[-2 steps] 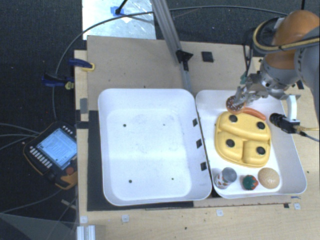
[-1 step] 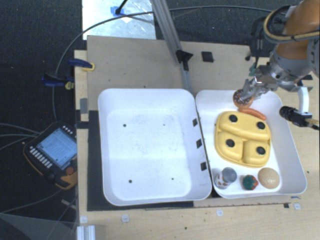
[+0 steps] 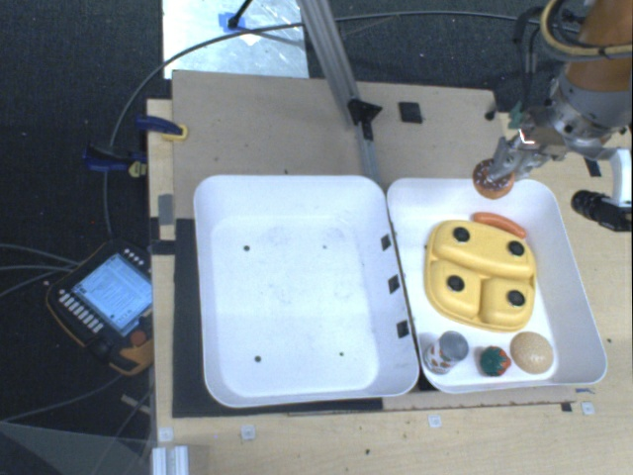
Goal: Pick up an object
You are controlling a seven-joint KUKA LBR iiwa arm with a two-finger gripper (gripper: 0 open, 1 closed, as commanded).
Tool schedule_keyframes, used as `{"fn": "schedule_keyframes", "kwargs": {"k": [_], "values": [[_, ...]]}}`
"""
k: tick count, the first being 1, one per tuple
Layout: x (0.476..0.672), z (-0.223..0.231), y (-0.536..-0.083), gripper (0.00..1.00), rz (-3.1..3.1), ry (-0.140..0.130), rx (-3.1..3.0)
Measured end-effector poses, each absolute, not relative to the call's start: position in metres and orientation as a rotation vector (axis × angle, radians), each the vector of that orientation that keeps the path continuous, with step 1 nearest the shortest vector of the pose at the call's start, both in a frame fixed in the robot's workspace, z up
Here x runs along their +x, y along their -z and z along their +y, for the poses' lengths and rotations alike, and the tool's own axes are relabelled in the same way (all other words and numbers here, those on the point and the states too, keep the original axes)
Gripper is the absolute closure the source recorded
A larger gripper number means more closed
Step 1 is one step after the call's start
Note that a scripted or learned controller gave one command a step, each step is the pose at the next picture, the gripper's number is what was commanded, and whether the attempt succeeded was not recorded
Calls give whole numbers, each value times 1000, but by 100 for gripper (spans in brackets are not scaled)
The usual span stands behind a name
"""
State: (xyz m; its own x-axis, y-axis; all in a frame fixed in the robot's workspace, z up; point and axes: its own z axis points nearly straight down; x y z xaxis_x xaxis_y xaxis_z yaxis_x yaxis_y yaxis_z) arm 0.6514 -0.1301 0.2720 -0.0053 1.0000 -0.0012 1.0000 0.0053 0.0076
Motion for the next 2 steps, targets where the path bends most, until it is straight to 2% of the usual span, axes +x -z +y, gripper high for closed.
{"fn": "schedule_keyframes", "kwargs": {"k": [1,2], "values": [[649,-82,-258,100,2232,-3,2210],[635,-22,-259,100,2233,-3,2210]]}}
